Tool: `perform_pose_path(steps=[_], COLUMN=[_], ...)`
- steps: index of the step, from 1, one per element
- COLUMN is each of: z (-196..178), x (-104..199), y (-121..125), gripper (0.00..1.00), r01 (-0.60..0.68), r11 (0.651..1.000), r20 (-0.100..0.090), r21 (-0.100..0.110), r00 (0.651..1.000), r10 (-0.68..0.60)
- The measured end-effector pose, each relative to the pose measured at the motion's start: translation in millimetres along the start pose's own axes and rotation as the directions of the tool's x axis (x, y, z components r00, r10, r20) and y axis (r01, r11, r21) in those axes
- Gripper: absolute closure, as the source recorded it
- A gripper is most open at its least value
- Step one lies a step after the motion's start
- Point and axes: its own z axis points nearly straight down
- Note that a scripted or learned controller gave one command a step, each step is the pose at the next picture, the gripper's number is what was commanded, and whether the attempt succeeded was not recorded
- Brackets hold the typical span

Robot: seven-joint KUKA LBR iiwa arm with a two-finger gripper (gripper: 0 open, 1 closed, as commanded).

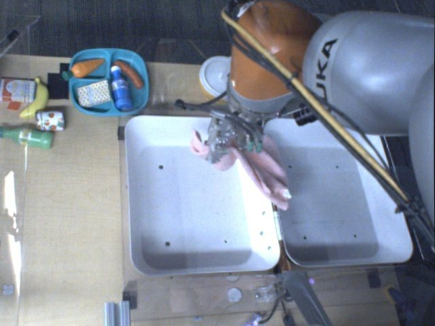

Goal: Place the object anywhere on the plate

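A limp pink cloth (268,172) hangs from my gripper (221,151), which is shut on its upper end over the far right corner of the left white bin (183,209). The cloth trails down and right across the wall between the two bins, and its lower tip lies near that divider. A short pink end sticks out to the left of the fingers. The blue divided plate (141,70) stands on the bench beyond the left bin's far left corner, well left of the gripper. It holds a toy carrot, a sausage, a blue bottle and a patterned piece.
The right white bin (340,202) lies under the arm. A white and yellow bowl (212,77) stands behind the bins, beside the wrist. A banana (37,97), a small can (49,120), a green bottle (27,137) and a carton (15,90) lie at the far left.
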Motion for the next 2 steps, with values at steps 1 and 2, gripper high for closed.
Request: perform_pose_path(steps=[1,2], z=[9.4,9.1], x=[8.3,8.1], y=[50.5,50.3], gripper=[1.00,0.00], r01=[0.001,0.001], r11=[1.000,1.000], r20=[0.001,0.001], r21=[-0.001,-0.001], r00=[1.000,1.000], r10=[-0.001,-0.001])
